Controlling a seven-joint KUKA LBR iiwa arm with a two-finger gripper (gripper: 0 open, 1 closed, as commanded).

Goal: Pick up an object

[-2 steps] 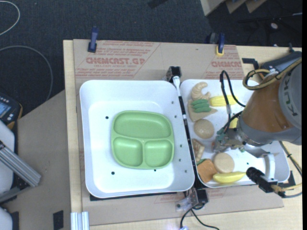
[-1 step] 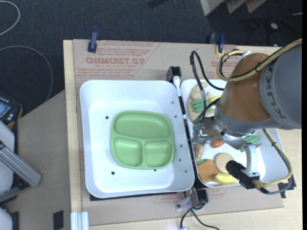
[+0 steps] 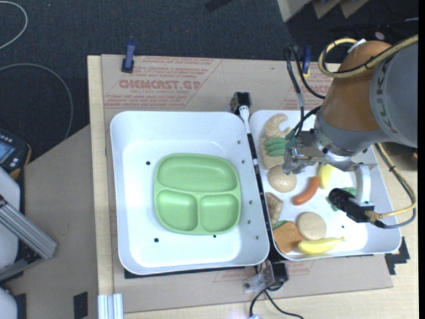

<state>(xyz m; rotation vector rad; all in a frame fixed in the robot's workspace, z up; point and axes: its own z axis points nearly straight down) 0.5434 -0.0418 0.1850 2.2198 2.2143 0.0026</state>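
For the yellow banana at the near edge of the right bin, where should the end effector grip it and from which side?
Probably across the middle of the banana, coming straight down from above. It lies flat and runs left-right, thinnest across its width, so fingers should straddle it front-to-back. The round bun touches its far side and the bin wall is close on the near side, so room is tight.

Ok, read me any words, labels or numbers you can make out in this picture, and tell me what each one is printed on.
"CHEMCAST G P": red print on the brown board behind the left bin, partly blurred.
Smaller red lines above and below it: too blurred to read.
Red print behind the right bin: unreadable.
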